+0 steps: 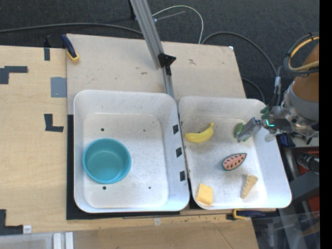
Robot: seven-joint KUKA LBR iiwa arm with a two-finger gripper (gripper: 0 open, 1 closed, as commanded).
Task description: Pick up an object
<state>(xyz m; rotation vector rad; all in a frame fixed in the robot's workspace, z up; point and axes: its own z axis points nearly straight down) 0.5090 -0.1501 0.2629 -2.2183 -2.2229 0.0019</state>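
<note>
Your gripper (248, 130) hovered over the right white bin (275, 188), its opening impossible to tell. Below lay a yellow plastic banana (200, 134) and a watermelon slice (234, 161).

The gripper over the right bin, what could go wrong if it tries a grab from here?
1. The gripper sits by a small green object near the right bin's upper wall; a descent may hit the rim or nudge the object away.
2. The banana and watermelon slice lie flat, so the fingers might slide off.
3. The cheese wedge rests in the bin's corner, likely hard to straddle.
</note>
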